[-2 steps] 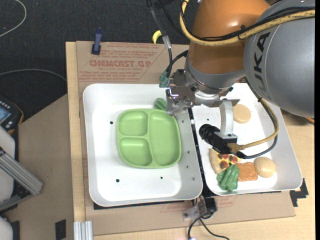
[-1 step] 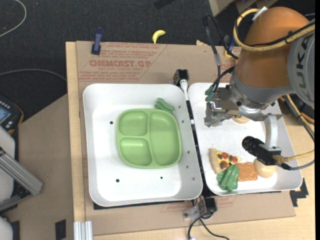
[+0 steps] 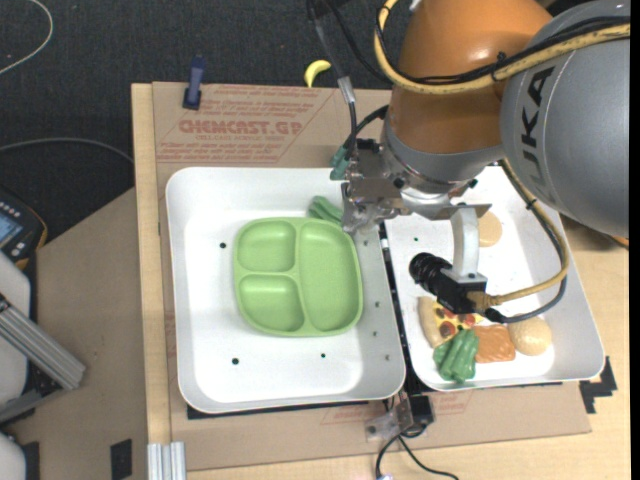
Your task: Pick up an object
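Note:
My gripper (image 3: 362, 213) hangs low over the divide between the two bins, at the top right corner of a green divided plate (image 3: 298, 276) that lies flat in the left bin (image 3: 200, 298). A small dark green item (image 3: 322, 209) pokes out just left of the gripper, behind the plate's rim. In the right bin (image 3: 578, 313) lie a pizza slice (image 3: 440, 320), a green pepper-like toy (image 3: 458, 356), an orange-tan piece (image 3: 494, 344), a pale round piece (image 3: 531, 337) and a tan disc (image 3: 488, 230). The wrist hides the right bin's far part.
The arm's big orange and grey body (image 3: 470, 78) covers the upper right. A cardboard sheet with red print (image 3: 240, 123) lies beyond the bins, with a blue clip (image 3: 193, 85) and a small yellow thing (image 3: 318, 70) at its far edge.

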Controlling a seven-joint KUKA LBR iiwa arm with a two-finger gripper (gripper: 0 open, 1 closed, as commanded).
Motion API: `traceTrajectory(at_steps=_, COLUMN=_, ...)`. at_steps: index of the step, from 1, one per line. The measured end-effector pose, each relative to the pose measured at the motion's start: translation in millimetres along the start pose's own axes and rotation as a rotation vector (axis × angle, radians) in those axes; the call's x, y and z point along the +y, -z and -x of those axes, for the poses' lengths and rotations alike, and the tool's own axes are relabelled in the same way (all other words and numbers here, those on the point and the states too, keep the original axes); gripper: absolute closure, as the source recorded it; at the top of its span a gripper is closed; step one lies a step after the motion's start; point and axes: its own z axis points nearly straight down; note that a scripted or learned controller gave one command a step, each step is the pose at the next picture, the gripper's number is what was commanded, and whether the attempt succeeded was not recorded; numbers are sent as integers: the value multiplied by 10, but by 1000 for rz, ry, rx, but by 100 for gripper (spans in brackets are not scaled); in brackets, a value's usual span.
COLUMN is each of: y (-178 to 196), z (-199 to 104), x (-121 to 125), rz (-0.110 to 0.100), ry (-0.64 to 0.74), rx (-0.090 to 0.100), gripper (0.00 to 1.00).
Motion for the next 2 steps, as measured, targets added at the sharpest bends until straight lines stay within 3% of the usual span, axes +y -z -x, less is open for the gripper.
traceTrajectory(at_steps=1, y=-190, z=-668, x=-448, rz=-11, ry=-1, rx=-1, gripper=100)
traceTrajectory(at_steps=2, y=-276, z=-371, x=-93, rz=-3, ry=-12, rx=-4, gripper=100)
